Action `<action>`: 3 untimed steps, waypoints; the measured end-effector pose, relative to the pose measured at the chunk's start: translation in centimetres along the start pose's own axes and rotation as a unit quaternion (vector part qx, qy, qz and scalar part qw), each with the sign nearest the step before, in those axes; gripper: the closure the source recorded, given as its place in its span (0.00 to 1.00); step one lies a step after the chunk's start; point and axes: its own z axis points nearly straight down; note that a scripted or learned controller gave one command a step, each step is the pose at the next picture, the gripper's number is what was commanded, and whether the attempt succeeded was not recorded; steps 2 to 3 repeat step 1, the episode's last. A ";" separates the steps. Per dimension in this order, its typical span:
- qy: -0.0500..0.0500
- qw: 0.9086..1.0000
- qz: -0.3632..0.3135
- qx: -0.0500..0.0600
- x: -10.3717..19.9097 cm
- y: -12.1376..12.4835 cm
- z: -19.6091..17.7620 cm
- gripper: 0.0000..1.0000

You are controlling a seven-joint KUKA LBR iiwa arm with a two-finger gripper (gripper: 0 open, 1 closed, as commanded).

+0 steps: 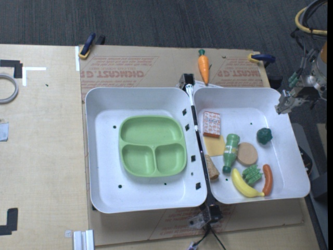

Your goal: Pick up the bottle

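Note:
A green bottle (230, 152) lies in the right white bin (250, 111), near its middle, with its cap end pointing toward the front. It rests between a yellow cheese slice (214, 146) and a tan round cookie (247, 153). My gripper (286, 105) hangs at the bin's far right rim, well to the right of the bottle and behind it. Nothing shows between its fingers.
The right bin also holds a red-and-white box (212, 124), a dark green broccoli (264, 135), a banana (244, 185), a red sausage (268, 179), leafy greens (252, 174) and a bread piece (210, 167). A green divided plate (153, 146) sits in the left bin. A toy carrot (203, 65) lies behind the bins.

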 end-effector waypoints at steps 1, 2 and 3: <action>0.001 0.998 0.063 0.001 -3.5 -6.6 -3.1 1.00; 0.001 0.998 0.063 0.001 -3.5 -6.6 -3.1 1.00; 0.001 0.998 0.063 0.001 -3.5 -6.6 -3.1 1.00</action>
